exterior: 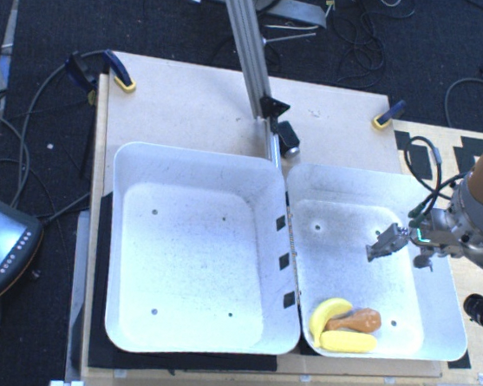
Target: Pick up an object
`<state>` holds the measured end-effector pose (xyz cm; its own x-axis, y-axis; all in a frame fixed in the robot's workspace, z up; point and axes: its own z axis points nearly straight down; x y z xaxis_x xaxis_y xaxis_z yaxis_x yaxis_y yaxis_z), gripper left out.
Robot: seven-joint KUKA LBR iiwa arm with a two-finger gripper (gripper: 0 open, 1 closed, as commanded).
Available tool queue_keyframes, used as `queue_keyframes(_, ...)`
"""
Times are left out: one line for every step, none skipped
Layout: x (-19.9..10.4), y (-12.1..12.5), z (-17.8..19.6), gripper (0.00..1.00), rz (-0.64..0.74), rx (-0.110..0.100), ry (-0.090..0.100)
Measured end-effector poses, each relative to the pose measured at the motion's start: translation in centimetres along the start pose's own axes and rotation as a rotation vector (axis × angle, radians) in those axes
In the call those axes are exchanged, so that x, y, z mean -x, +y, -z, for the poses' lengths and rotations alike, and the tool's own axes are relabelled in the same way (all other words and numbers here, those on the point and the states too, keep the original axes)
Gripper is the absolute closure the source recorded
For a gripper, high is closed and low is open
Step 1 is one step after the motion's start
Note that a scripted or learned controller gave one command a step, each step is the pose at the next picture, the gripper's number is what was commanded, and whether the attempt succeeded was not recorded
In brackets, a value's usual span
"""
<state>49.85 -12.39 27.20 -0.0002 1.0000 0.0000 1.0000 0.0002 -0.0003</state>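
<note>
The end effector (385,245) is seen over the right bin (439,295), its grip unclear; a banana (324,315) lies below it.

light: bright, even | shadows: soft | focus: slightly soft | glare: none

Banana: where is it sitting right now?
The banana lies in the right bin, at its near left corner, curled against an orange-brown item and a yellow block, nearer the camera than the pincer.
</note>
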Motion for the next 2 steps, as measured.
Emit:
queue_keyframes(0.0,0.0,0.0,0.0,0.0,0.0,0.0)
queue_keyframes(0.1,-0.4,-4.3,0.0,0.0,-0.003,0.0)
